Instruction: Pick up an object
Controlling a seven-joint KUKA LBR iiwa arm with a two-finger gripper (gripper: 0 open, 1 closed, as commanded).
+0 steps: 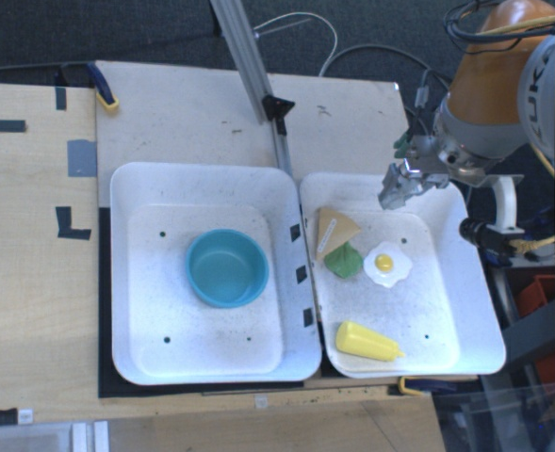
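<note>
The egg (388, 266), a toy fried one, is picked here as the thing to lift. It lies in the right bin (475, 337), near the middle, a bit right of center in the frame. It is judged to be light and stiff, prob. plastic, flat and thin, so it may be slippery and hard to get under. It would best be held at the yolk bump or pinched across the thin white edge.

It is seen as a white wavy blob w/ a round yellow yolk on top.

Other things are seen close by. A green lump (344, 260) is just left of the egg, and a tan wedge (334, 228) is touching that lump from above. A yellow piece (367, 342) lies lower in the same bin, well apart from the egg. A blue bowl (227, 267) sits in the left bin (145, 196), left of center.

The gripper (396, 191) is seen at the upper right, over the top edge of the right bin, above the egg and apart from it. Nothing is seen held. If it is wide or narrow can't be told from this pic
</note>
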